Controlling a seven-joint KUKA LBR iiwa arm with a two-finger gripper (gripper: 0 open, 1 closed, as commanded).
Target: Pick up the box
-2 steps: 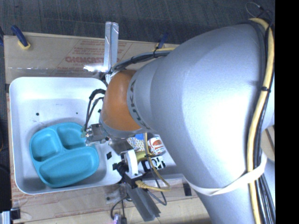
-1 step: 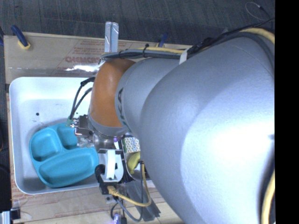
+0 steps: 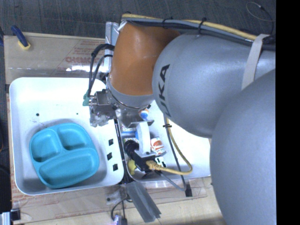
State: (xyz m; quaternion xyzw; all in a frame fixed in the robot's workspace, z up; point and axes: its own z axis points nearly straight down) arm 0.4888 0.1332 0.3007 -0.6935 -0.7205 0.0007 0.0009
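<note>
In the left white plastic bin (image 3: 18, 97) lies a blue three-compartment plastic tray (image 3: 63, 153). Right of that tray, under the grey arm (image 3: 197, 78), sits a small white box (image 3: 143, 137). The end effector's opening cannot be told.

2 white bins (image 3: 18, 125), 1 blue divided tray (image 3: 63, 153), 1 grey arm (image 3: 201, 88).
</note>
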